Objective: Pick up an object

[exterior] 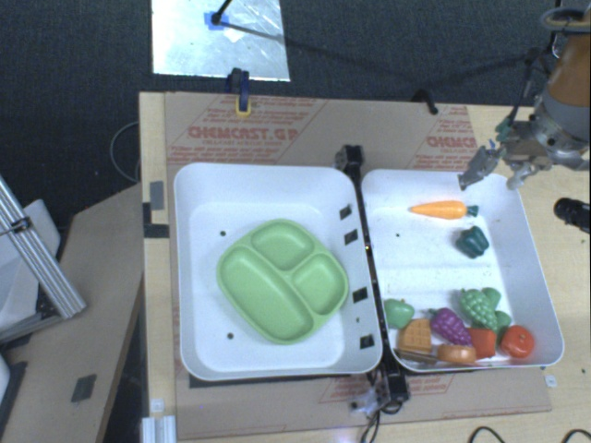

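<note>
My gripper hangs over the far right corner of the right bin, its two fingers spread apart with nothing between them. An orange carrot lies in that bin just below and left of the fingers. A dark green pepper sits a little nearer the camera. At the bin's near end lies a heap of toy food: green grapes, purple grapes, a red tomato, a green apple and an orange piece.
The left bin holds a green divided plate. A black divider with clips runs between the bins. A shiny metal sheet lies beyond the bench, and an aluminium frame stands at the left.
</note>
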`<state>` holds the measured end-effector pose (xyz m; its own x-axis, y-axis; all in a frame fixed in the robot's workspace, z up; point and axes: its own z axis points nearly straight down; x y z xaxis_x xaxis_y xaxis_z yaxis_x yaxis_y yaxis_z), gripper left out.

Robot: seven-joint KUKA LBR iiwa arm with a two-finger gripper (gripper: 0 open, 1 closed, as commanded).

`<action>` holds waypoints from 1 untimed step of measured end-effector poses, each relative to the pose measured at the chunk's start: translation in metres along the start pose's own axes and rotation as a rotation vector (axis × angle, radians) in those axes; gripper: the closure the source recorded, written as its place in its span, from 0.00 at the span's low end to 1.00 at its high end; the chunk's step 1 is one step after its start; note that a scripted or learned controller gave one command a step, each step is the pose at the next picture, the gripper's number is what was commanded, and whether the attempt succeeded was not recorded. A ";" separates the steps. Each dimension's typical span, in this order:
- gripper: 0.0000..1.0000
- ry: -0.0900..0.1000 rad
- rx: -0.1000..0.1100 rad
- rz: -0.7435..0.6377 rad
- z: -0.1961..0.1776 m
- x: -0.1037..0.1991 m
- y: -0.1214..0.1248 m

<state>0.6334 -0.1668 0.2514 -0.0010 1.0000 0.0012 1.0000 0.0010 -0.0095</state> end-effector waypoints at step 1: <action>0.00 -0.002 -0.011 -0.002 -0.008 0.001 0.002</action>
<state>0.6350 -0.1660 0.2595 -0.0034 1.0000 -0.0005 1.0000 0.0034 0.0017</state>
